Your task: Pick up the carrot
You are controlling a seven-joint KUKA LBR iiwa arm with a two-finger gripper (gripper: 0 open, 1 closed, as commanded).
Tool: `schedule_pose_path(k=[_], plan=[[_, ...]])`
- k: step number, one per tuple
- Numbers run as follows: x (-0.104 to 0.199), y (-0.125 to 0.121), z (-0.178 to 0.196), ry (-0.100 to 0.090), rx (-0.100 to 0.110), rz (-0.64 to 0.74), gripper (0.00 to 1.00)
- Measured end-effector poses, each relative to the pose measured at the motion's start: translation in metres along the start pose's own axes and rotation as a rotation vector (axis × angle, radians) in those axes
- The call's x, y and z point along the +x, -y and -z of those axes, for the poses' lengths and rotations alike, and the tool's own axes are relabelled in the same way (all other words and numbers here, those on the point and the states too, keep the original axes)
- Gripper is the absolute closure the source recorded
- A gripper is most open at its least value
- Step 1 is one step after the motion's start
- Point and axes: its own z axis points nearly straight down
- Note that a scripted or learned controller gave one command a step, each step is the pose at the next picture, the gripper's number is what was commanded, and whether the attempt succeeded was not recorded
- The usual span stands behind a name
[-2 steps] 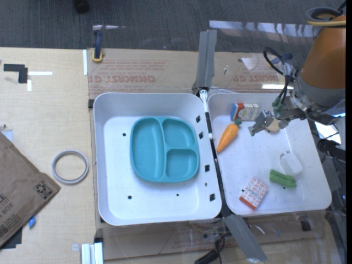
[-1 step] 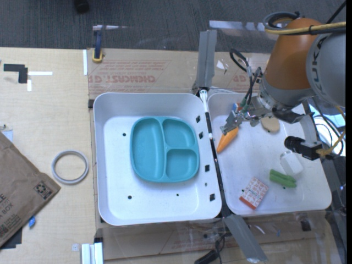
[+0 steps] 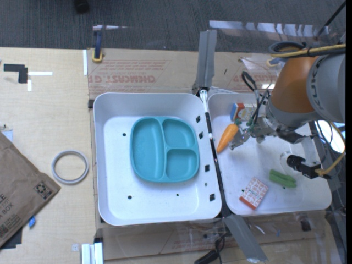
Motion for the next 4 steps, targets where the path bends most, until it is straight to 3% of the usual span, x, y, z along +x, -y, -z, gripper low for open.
schedule_pose_path(k=[1,2,3,4], plan=[[-0.026,-0.058,-0.013,0.001,-0.002,0.011,0.00],[-0.059,-0.056,0.116,0.002,-0.004,-0.060,0.00],[-0.027,-0.071,0.026,0.013,-0.027,0.076,0.00],[-0.025,-0.086,0.014,0.021,-0.049,-0.120,0.00]])
